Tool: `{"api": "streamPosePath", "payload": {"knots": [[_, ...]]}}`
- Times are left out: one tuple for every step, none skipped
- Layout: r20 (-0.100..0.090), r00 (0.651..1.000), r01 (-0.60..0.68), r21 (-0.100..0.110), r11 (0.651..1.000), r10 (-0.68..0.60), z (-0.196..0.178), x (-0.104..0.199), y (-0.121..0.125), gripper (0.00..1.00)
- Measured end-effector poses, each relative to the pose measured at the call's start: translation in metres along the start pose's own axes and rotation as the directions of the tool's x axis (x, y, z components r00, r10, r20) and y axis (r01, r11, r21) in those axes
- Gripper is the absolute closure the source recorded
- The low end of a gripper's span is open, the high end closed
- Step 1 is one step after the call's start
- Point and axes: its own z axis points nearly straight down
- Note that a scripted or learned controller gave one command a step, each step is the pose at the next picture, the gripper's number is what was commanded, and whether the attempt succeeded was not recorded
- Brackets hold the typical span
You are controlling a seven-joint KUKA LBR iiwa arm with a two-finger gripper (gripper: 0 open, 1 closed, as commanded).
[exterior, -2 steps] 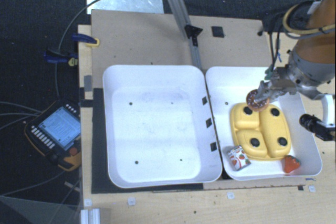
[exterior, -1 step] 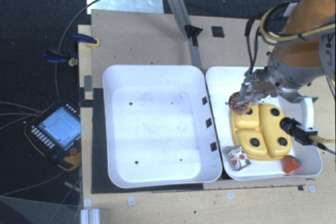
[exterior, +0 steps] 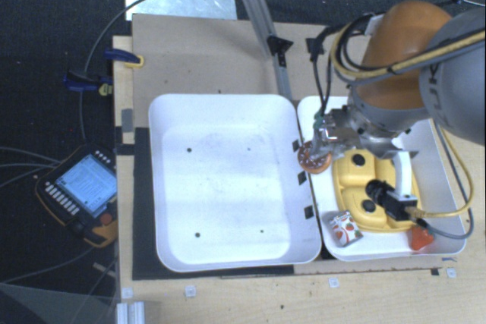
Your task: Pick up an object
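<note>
My gripper (exterior: 322, 139) hangs over the left edge of the right bin (exterior: 310, 114), under the grey wrist and orange band. Directly below its tip is a small round brown ring-shaped object (exterior: 312, 158), touching or very close to the tip. I cannot make out whether the ring is gripped. A large yellow toy (exterior: 355, 177) lies in the middle of the right bin, partly hidden by the arm. A small white and red box (exterior: 343, 228) rests near the bin's front left corner. At the front right lies an orange-red piece (exterior: 421, 239).
The left bin (exterior: 163, 117) stands beside the right one, sharing a narrow divide. A grey pole (exterior: 258, 4) slants down to the bench behind the bins. A teach pendant (exterior: 82, 186) lies off the bench to the left.
</note>
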Motion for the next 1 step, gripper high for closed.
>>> {"api": "streamPosePath", "payload": {"knots": [[0.000, 1.000, 0.000, 0.001, 1.000, 0.000, 0.0136, 0.0555, -0.0011, 1.00]]}}
